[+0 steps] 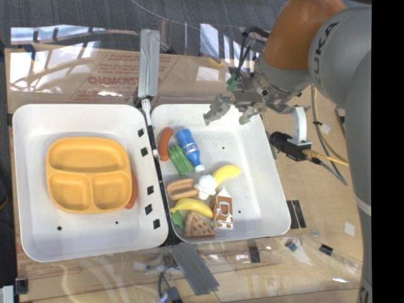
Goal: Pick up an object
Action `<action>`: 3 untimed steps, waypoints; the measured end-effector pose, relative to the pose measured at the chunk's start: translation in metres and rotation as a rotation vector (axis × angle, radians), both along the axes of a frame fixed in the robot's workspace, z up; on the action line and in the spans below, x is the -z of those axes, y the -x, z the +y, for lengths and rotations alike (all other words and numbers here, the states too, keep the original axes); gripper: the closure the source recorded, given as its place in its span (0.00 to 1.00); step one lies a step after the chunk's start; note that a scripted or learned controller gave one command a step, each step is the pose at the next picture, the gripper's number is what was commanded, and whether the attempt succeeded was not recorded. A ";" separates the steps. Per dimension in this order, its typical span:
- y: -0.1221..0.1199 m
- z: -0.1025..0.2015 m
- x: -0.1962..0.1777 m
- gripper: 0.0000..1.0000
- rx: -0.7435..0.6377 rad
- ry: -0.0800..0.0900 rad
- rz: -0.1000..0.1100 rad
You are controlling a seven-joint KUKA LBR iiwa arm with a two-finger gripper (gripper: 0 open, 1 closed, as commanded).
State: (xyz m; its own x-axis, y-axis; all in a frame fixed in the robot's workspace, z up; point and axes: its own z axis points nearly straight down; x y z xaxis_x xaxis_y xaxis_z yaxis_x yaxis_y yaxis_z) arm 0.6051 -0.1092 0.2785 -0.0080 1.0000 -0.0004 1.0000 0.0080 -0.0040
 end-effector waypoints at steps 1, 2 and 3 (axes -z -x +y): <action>-0.013 0.008 0.087 0.00 -0.122 -0.003 0.008; -0.010 0.012 0.187 0.00 -0.285 0.001 -0.002; -0.012 0.013 0.175 1.00 -0.291 0.001 -0.004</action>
